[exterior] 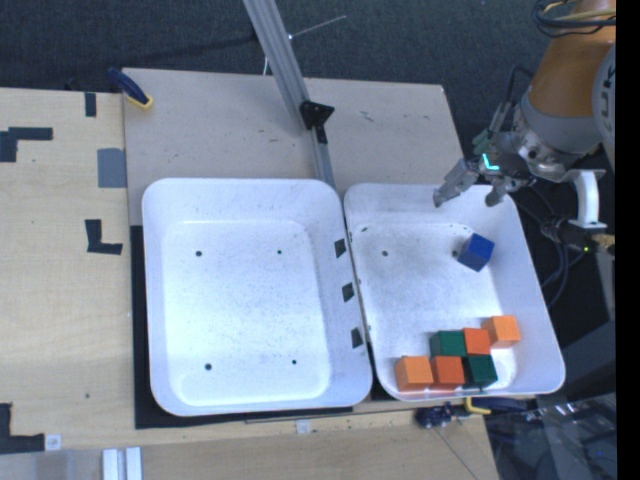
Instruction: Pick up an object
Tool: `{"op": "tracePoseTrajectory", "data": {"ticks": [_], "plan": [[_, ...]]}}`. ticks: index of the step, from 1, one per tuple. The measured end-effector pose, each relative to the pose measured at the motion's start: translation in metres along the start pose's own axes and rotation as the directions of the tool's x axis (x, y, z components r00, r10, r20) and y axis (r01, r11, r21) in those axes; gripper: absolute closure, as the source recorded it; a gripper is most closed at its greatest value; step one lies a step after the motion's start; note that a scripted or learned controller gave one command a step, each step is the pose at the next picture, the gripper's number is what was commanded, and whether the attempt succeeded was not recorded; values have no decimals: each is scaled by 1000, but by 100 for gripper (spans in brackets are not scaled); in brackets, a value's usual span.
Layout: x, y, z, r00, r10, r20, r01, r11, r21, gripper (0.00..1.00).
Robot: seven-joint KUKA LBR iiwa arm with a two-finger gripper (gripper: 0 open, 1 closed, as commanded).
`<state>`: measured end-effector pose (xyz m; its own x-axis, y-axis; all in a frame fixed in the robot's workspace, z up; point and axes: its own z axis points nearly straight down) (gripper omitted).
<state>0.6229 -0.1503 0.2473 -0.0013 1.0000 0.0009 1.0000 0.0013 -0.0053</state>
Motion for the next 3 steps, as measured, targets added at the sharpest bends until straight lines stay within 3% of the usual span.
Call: {"op": "tracePoseTrajectory", "data": {"ticks": [1,3], "plan": [[0,1,-3,1000,-1,1,1,1000,-4,0],[5,16,117,1000,-2,1,2,1000,2,0]]}}
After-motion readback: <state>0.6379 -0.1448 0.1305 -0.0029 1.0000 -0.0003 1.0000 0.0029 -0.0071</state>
